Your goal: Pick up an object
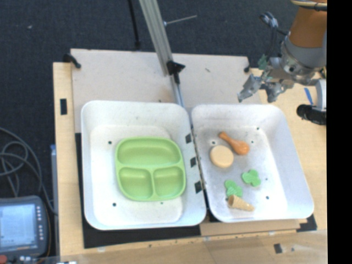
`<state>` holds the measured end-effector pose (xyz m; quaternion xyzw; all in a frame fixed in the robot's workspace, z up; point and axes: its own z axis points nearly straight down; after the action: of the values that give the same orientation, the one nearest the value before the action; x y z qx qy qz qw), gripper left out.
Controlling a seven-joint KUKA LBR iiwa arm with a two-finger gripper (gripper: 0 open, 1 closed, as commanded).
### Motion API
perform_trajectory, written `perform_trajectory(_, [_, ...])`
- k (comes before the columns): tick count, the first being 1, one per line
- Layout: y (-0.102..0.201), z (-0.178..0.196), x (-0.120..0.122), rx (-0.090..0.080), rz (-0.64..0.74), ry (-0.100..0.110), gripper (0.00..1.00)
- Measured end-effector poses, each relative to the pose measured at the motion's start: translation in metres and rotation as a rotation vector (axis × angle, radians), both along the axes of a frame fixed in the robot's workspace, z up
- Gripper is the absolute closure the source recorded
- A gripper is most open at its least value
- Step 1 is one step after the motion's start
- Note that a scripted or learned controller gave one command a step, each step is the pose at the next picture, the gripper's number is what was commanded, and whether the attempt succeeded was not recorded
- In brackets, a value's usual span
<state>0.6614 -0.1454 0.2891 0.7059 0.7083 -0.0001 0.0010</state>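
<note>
Camera view: the gripper (pixel 263 88) hangs above the far rim of the right bin (pixel 286 125), fingers spread and pinching nothing. Inside that bin, a tan round disc (pixel 222 157) lies near its middle, an orange drumstick-shaped toy (pixel 235 143) just beyond the disc, two green pieces (pixel 242 183) nearer the front wall, a small cone (pixel 240 203) beside them. Judged, the approach step is in hand; next calls for travelling inward over one object, then descending

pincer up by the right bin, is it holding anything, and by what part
Nothing is held. The pincer hangs above the far rim of the right bin, with nothing between its fingers; the toys lie in the bin.
</note>
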Motion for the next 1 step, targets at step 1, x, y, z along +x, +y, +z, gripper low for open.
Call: perform_trajectory(1, [-0.0005, 0.0001, -0.0001, -0.001, 0.001, 0.001, 0.0])
